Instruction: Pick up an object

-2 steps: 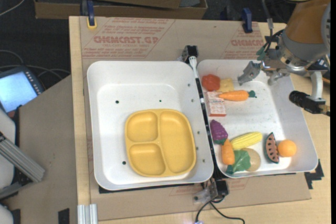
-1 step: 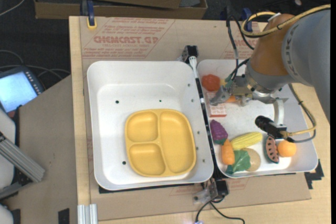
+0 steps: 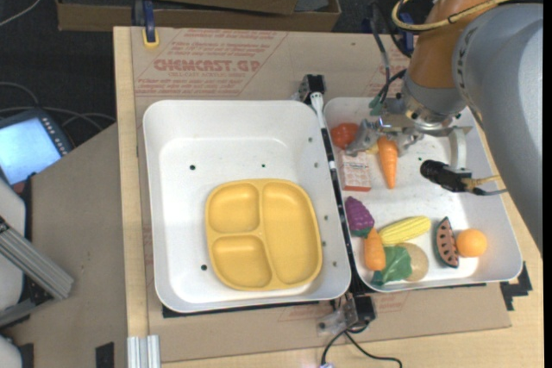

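claw [image 3: 385,130] low in right bin [image 3: 496,267]; opening and hold cannot be told | toy carrot [image 3: 389,162] just below it | probably light, rigid, slick plastic | best gripped across thick middle

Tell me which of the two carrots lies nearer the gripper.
The upper carrot, just below the gripper beside the small card. The other carrot lies near the bin's front edge, by the corn.
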`<move>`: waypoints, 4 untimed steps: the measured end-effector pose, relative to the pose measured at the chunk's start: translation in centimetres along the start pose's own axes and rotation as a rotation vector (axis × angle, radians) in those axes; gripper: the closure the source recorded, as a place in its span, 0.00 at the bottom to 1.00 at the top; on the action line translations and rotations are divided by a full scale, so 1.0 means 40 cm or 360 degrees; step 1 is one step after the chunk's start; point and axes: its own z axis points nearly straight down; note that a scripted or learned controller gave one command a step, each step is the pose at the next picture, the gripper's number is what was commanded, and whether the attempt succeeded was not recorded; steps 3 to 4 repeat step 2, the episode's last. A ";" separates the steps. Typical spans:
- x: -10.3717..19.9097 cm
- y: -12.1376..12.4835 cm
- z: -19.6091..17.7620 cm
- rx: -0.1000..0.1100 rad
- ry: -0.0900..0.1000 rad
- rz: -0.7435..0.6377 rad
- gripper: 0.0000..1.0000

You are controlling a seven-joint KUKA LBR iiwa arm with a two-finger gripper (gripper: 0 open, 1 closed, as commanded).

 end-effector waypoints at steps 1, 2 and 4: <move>-0.002 0.001 -0.033 -0.0022 -0.0005 0.0010 1.00; 0.170 -0.079 -0.265 -0.0111 -0.0007 0.0012 1.00; 0.170 -0.079 -0.265 -0.0111 -0.0007 0.0012 1.00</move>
